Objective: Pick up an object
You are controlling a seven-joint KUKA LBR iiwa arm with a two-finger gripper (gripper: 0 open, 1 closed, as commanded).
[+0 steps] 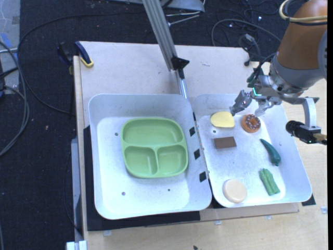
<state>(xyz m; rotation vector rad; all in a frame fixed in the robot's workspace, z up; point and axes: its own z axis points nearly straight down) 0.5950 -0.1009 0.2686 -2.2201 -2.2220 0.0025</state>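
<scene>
Gripper (253, 102) poised over far edge of right bin (296, 191), fingers spread apart, nothing between them. Directly below and just nearer: sprinkled doughnut (252, 123), with yellow piece (222, 120) beside it toward the bin's left edge. Brown block (225, 142) mid-bin; green pepper (271, 152) and green bean bundle (269, 182) toward right edge; cream disc (234, 190) at near edge. Risk: one finger possibly landing atop the doughnut, or nudging it into the yellow piece, given close spacing. Green divided plate (154, 147) in left bin (104, 191).

Pale wooden bench (130, 66) on dark carpet (36, 139) strewn with black cables (31, 30).
</scene>
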